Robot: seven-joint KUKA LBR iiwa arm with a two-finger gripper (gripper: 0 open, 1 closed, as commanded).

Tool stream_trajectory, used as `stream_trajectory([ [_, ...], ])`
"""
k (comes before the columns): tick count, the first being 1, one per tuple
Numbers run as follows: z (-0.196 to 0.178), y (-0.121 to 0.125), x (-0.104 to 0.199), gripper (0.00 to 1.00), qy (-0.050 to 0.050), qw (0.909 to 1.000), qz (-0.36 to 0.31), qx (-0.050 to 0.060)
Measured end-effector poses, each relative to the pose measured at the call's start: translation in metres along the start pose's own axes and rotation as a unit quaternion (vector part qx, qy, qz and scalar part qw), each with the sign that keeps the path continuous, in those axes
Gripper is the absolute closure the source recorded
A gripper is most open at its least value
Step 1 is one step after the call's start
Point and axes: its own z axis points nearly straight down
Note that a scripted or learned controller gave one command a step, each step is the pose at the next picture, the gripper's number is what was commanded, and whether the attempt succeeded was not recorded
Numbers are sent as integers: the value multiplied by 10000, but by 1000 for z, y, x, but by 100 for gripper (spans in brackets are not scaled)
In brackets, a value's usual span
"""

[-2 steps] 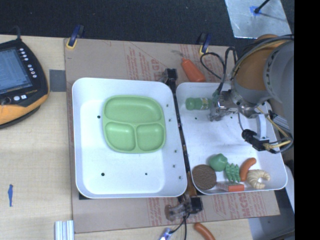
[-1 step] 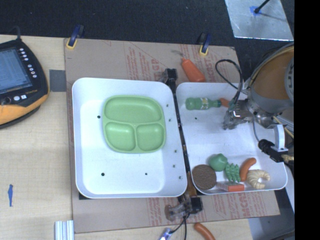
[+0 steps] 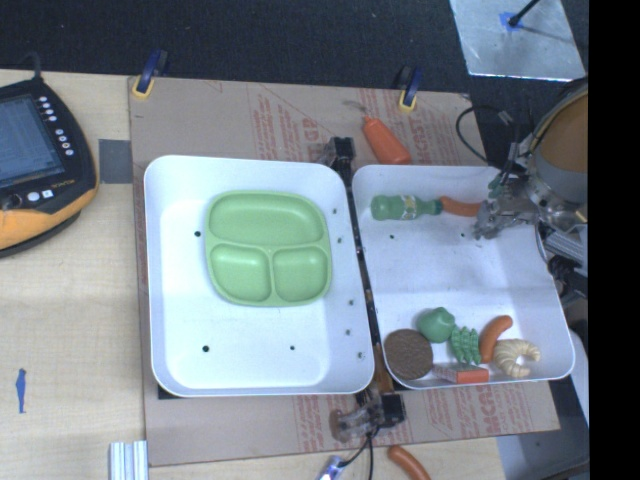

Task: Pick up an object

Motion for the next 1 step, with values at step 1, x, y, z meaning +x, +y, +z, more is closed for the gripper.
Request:
stream_trajectory([
  [1, -8, 9, -3, 100, 0, 10000, -9, -6],
])
